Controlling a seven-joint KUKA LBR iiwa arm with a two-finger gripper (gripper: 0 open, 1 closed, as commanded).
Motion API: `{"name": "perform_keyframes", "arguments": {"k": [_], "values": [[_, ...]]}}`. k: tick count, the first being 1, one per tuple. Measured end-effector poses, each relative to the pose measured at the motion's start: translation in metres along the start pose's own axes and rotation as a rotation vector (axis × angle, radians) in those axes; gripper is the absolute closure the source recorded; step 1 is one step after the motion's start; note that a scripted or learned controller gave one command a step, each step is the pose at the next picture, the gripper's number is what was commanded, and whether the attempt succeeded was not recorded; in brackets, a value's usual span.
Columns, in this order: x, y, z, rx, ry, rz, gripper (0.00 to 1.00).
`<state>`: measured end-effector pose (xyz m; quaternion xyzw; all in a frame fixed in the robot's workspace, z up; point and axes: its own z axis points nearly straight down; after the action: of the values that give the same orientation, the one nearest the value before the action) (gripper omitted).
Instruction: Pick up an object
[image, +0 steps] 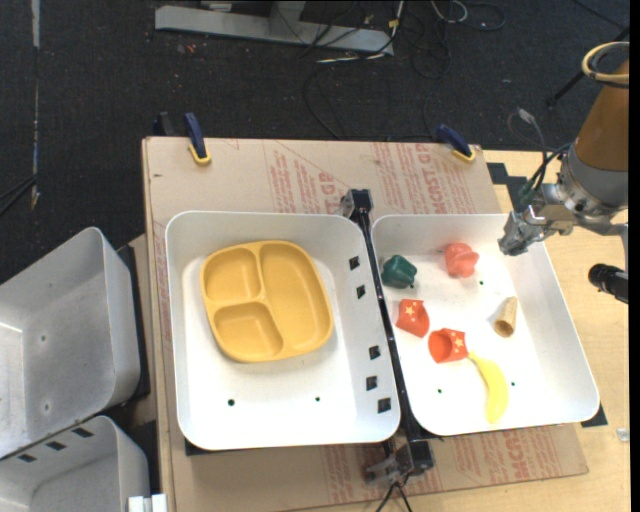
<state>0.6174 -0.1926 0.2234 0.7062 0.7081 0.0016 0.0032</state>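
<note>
white plastic makes up both shallow bins; the left bin (190, 400) holds a yellow divided plate (267, 299), and the right bin (565, 340) holds the small toys; the gripper (520, 236) hangs at the upper right of the frame, over the right bin's upper right rim, and nothing sits between its fingers; whether they stand wide or narrow i cannot tell, since the tips are too small and dark here; the nearest candidate is a pinkish-red toy (460, 259), lying just left of and slightly below the gripper in the frame; next nearest is a tan cone (505, 316), below the gripper, its long axis running roughly top to bottom with a slight tilt; further lower left are a green pepper-like piece (399, 269), a red chunk (413, 316), a red-orange cup (448, 345) and a yellow banana (491, 388), the banana's length running down the frame; my read is that the pick has not begun, and the shortest move is leftward and down to the pinkish-red toy.
</note>
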Motion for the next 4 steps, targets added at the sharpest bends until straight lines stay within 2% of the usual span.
{"name": "perform_keyframes", "arguments": {"k": [1,3,4], "values": [[0.0,0.002,-0.046,0.0,-0.001,-0.001,1.0],[0.096,-0.014,-0.051,0.008,0.004,-0.005,1.0],[0.14,-0.023,-0.035,0.01,0.003,-0.003,1.0]]}}
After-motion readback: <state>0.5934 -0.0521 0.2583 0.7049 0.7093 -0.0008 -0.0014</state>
